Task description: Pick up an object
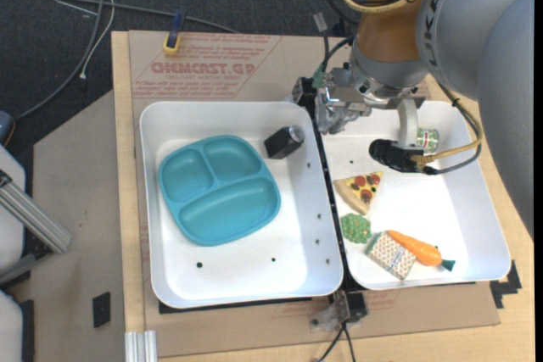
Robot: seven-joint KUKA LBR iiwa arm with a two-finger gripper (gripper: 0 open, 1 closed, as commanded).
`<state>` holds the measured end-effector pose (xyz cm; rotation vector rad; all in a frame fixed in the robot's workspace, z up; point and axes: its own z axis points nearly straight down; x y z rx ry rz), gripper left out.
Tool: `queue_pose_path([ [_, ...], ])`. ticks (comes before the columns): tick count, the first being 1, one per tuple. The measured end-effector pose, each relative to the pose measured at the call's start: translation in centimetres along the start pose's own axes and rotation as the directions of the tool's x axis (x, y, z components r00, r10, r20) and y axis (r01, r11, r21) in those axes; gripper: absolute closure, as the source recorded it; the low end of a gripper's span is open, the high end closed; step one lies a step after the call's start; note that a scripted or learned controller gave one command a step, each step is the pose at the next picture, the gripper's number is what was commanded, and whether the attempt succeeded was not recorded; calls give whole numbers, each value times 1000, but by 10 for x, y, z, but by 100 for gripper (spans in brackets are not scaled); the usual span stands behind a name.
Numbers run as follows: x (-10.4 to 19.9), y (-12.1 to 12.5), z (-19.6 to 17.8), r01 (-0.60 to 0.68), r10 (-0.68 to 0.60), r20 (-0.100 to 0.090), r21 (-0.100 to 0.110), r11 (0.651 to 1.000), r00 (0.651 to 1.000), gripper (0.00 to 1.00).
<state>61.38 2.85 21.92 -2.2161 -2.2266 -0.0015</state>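
Note:
My gripper (329,113) hangs over the back end of the wall between the two white bins. Just to its left, a small black block with a grey end (282,142) lies in the back right corner of the left bin (161,208), beside a teal divided plate (221,189). In the right bin (475,208) lie a toy pizza slice (361,190), a green broccoli piece (355,227), an orange carrot (417,248), a patterned block (389,256) and a small green-labelled can (428,139). I see nothing held in the gripper.
The bins rest on a cardboard sheet (212,64) with red print and a blue clip (175,30) at its back edge. Cables (102,4) trail over the dark floor behind. The grey arm covers the right bin's back right part.

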Motion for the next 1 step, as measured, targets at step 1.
queue_pose_path([
  [1,44,6,-8,0,0,-1,-1,1000,1000,100],
])
